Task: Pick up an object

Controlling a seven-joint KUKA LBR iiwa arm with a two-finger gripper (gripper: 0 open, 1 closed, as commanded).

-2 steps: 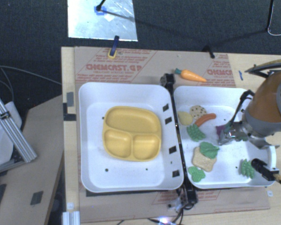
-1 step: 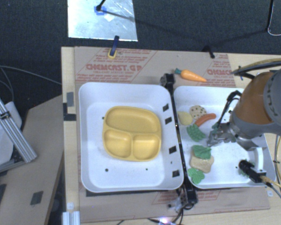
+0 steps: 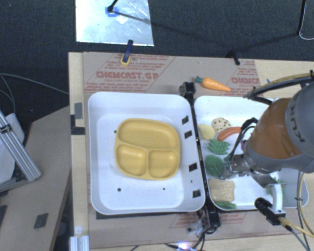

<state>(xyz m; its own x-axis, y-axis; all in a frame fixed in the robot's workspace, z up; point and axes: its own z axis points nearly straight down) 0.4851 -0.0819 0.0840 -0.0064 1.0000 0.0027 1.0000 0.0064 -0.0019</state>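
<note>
Dark carpet surrounds a cardboard-topped bench with two white bins. Well left of the gripper (image 3: 231,167), the left bin (image 3: 102,109) holds a yellow divided plate (image 3: 146,148). In the right bin (image 3: 240,103), the gripper sits low among toy food: a green leaf (image 3: 214,164) touching its left, a bread slice (image 3: 221,189) just below, a sausage (image 3: 229,133) above. Whether it grips anything, I cannot tell. A clean pick likely needs centring over one piece before closing.

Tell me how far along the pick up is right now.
Nothing looks lifted yet. The claw is down in the right white bin among the toy food, at the flat green leaf piece. I can't tell whether it has gripped anything. Gripping and lifting remain. The yellow divided tray sits in the left white bin.
</note>
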